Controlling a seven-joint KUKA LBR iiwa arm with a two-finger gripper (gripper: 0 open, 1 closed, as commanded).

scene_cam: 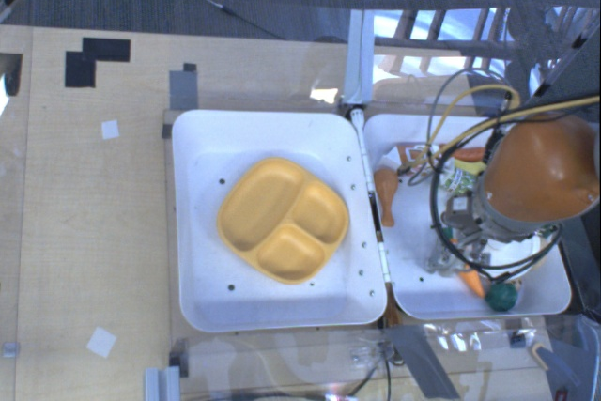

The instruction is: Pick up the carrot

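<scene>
Arm (535, 174) low over right bin (413, 291) | end effector (455, 260) beside carrot (472, 281) | grip state: cannot tell

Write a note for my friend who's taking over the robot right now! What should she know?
Claw: low in the right bin, near its front edge; the arm's wrist hides whether it is open or shut.
Carrot: lying on the right bin's floor just beside the claw, its green top toward the front right corner. It looks not yet lifted.
Other things: a yellow divided plate in the left bin; an orange-brown toy by the right bin's left wall.
Done: the arm has reached the carrot.
Left: grip it and lift it.
</scene>
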